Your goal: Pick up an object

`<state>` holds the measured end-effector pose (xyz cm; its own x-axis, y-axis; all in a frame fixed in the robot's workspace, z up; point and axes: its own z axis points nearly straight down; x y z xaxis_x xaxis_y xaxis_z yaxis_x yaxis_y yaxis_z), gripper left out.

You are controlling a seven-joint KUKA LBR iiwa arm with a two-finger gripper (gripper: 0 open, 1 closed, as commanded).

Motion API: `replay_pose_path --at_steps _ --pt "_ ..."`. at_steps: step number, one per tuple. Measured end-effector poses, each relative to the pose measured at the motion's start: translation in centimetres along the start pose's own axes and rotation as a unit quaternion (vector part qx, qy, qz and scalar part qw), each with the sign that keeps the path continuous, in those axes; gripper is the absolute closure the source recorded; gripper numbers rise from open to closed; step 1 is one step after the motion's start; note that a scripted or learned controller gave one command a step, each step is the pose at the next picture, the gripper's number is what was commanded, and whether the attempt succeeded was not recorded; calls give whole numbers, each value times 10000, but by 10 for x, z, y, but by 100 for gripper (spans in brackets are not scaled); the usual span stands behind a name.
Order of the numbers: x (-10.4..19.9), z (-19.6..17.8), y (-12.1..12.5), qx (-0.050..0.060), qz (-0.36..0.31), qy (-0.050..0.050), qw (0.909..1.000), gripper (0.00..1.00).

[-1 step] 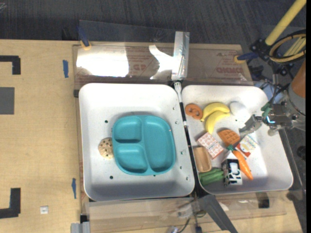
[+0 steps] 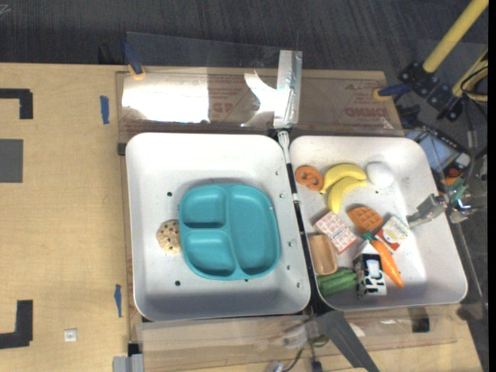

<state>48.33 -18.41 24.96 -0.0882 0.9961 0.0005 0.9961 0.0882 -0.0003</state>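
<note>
Several toys cluster left of the gripper (image 2: 426,210), the carrot (image 2: 385,260) and waffle (image 2: 366,218) nearest; whether it is open or closed is unclear.

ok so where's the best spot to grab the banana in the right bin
Grip the banana across its narrow curved body near the middle, coming straight down from above. It lies flat, its upper side is free, and the orange piece and waffle crowd its ends.
</note>
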Motion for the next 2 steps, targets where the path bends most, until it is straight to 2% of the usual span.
replay_pose_path --at_steps 1,2 --pt "62 107 0 43 -125 18 9999 0" --pt "44 155 6 -92 -103 -25 9999 0"
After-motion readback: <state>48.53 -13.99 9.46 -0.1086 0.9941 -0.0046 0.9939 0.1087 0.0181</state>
